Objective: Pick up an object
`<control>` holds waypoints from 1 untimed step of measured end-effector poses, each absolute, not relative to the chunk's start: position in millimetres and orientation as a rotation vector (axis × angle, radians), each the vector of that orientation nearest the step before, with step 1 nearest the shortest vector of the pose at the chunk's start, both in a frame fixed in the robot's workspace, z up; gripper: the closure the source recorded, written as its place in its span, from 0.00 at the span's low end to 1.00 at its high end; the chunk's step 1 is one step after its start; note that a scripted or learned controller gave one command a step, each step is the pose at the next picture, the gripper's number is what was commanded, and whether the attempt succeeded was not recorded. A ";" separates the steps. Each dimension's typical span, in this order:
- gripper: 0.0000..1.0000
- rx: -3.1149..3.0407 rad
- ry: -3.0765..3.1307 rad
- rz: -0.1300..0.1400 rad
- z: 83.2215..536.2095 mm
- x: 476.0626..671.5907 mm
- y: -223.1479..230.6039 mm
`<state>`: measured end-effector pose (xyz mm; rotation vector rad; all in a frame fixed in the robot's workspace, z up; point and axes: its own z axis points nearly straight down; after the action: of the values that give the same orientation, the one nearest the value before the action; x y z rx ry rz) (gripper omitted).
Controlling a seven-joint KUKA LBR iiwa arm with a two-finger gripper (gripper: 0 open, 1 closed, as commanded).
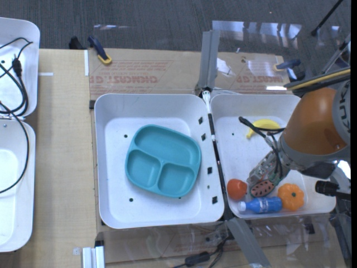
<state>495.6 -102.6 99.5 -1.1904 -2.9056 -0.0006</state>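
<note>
Gripper point(266, 175) low in right bin point(234, 119), over brown spotted toy point(261, 189); finger state cannot be told. Red ball point(236, 188), blue bottle point(262, 206), orange pumpkin point(290, 197) nearby; banana point(263, 125) behind. Teal divided plate point(162, 161) in left bin point(109, 149).

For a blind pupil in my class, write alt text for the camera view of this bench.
A grey arm with an orange band reaches its end effector down into the right white bin, among a tomato, a strawberry, a blue bottle, a small orange pumpkin and a banana. The left white bin holds a teal divided plate.
</note>
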 end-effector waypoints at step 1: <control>1.00 -1.304 -2.860 0.000 208.7 505.5 -55.2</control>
<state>505.5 -55.2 208.7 -1.3037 -2.8601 -0.0001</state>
